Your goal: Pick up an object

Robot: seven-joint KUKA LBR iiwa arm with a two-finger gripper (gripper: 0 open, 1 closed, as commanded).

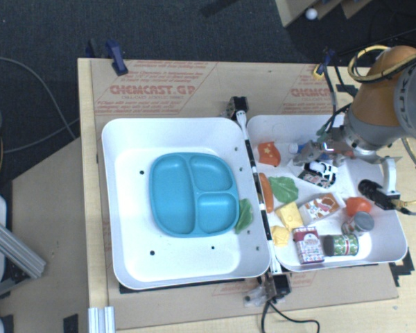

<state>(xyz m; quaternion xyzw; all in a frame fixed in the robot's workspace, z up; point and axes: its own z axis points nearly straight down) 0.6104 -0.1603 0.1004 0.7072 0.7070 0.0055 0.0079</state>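
Inside left bin [125,186], one blue tray [193,193]; beside it, one green leaf [245,215].

One camera looks down on me from above the bench [194,82], fixed and tilted at a slant, so the far edge of the board sits toward the top of the frame and the near edge toward the bottom. It stands far enough back to take in both white bins whole: the left bin [125,255] near the middle of the frame, the right bin [395,245] beside it on the right. Dark floor shows beyond the bench at the top and left. My arm [381,109] comes in from the right side, above the right bin's far corner.
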